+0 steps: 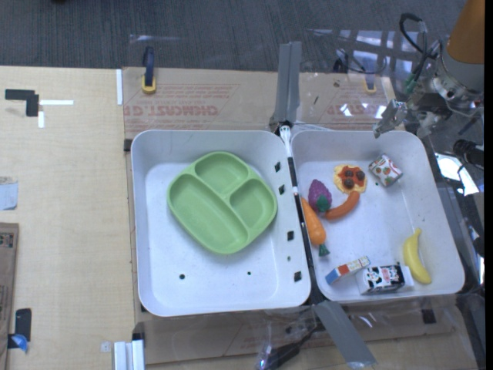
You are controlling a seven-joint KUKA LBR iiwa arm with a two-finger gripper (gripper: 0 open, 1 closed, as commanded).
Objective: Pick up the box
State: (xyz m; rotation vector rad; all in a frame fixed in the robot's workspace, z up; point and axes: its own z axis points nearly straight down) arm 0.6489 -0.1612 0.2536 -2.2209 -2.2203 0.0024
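Note:
Three small boxes lie in the right bin (pixel 431 206). A white box with red and green print (pixel 385 170) sits tilted near the far right. A black-and-white carton (pixel 383 277) lies at the front wall, and a slim blue, white and red box (pixel 347 269) lies just left of it. My gripper (pixel 393 119) hangs over the bin's far right corner, above and behind the printed box and apart from it. Nothing shows in its grasp. The orange band of the arm (pixel 468 23) is at the top right.
The right bin also holds a toy pizza (pixel 350 177), a sausage (pixel 343 206), a purple fruit (pixel 320 194), a carrot (pixel 313 223) and a banana (pixel 417 257). A green divided plate (pixel 222 201) lies in the left bin (pixel 154 284). Cables and brackets crowd the far right.

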